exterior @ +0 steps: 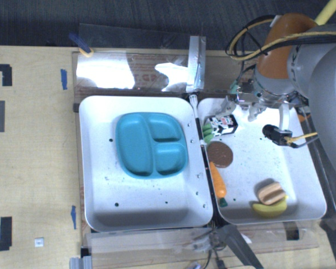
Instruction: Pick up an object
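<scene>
Grey metal, my gripper [242,102] hangs over the far-left corner of the right bin [302,167], spread or closed I cannot tell, probably because the black-and-white object [224,123] just beside it is the closest pick, with the brown disc [220,154] and carrot [218,184] lying nearer.

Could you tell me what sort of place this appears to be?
Probably a robotics lab test bench: two white bins side by side, toy food such as a carrot and banana, and cabled arm reaching in.
</scene>
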### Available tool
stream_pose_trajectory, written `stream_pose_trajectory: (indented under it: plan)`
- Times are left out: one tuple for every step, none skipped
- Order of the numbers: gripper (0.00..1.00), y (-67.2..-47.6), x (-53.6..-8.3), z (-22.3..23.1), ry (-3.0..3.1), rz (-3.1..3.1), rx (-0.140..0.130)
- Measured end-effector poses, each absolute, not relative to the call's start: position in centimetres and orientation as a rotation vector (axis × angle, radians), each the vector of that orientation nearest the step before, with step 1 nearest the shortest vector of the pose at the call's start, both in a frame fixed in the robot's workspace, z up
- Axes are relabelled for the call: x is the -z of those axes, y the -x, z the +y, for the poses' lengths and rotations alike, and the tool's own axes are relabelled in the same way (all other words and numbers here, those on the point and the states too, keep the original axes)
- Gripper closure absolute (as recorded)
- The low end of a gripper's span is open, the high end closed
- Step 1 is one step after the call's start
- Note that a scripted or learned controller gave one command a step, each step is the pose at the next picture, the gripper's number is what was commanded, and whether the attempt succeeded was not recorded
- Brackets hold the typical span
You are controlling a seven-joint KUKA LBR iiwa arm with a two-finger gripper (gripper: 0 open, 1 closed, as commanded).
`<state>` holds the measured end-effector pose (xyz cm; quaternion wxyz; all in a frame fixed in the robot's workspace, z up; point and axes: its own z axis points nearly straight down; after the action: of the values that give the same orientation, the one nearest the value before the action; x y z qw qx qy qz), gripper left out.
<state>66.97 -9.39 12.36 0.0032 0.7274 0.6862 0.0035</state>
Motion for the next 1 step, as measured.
stream_pose_trajectory:
  plan:
    - [0.0, -67.95, -10.74, -8.86, -2.27, 2.136, -0.049]
